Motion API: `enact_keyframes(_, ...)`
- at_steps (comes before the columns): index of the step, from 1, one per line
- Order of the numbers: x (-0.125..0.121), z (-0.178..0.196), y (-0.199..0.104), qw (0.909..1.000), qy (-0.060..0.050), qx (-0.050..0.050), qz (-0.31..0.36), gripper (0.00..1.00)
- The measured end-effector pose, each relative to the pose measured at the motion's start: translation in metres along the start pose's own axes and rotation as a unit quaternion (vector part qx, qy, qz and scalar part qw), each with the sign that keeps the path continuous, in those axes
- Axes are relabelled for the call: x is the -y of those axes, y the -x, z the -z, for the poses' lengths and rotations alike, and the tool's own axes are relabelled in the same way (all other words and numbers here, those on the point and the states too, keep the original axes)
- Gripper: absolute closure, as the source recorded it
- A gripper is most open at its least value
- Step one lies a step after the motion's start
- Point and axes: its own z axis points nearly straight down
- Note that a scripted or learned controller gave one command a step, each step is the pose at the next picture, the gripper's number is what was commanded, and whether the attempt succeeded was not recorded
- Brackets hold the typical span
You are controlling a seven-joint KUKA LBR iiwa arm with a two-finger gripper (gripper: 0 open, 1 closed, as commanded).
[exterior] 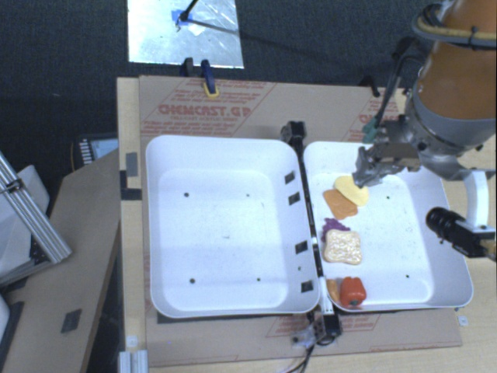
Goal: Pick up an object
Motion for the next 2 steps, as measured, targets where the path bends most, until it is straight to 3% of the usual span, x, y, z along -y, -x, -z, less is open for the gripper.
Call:
enact_keyframes(1,0.000,0.021,-0.059,1.0000,-0.004,0.000,0.001,1.00)
enact_keyframes(2,-0.001,0.086,-0.113,1.0000,-0.002,-0.001,0.001,1.00)
